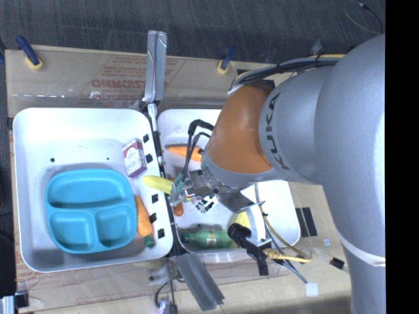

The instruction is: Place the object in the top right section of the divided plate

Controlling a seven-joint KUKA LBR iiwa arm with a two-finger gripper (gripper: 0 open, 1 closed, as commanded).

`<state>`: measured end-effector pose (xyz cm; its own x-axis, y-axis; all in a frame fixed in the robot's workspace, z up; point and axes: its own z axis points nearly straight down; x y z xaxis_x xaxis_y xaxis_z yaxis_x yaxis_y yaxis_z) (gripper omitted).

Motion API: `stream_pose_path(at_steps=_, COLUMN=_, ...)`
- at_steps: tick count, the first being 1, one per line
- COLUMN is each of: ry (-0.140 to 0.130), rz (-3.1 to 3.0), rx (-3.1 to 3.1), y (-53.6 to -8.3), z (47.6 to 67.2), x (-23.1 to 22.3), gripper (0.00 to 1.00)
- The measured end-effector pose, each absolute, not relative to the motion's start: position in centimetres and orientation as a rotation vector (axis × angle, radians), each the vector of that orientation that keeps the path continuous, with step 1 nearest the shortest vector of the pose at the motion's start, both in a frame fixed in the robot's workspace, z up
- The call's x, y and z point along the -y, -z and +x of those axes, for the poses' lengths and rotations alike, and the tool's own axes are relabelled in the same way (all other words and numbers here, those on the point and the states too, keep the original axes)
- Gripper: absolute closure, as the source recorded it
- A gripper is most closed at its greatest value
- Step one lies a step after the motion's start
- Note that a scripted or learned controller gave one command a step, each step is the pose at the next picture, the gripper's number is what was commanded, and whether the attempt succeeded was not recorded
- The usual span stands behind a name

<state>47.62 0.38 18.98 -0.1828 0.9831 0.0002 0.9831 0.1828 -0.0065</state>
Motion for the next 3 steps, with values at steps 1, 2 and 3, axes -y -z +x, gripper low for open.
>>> stream_pose_path(at_steps=1, ry=-0.011, rz=-1.998, rx=2.415, y=-19.8, z=47.7, x=-0.4, gripper=1.00)
stream_pose_path(at_steps=2, ry=-0.014, rz=-1.990, rx=2.419, y=-20.7, z=47.8, x=-0.5, gripper=1.00)
stream_pose_path(at_steps=3, ry=-0.017, rz=-1.982, rx=2.422, y=-21.6, z=47.8, x=-0.5, gripper=1.00)
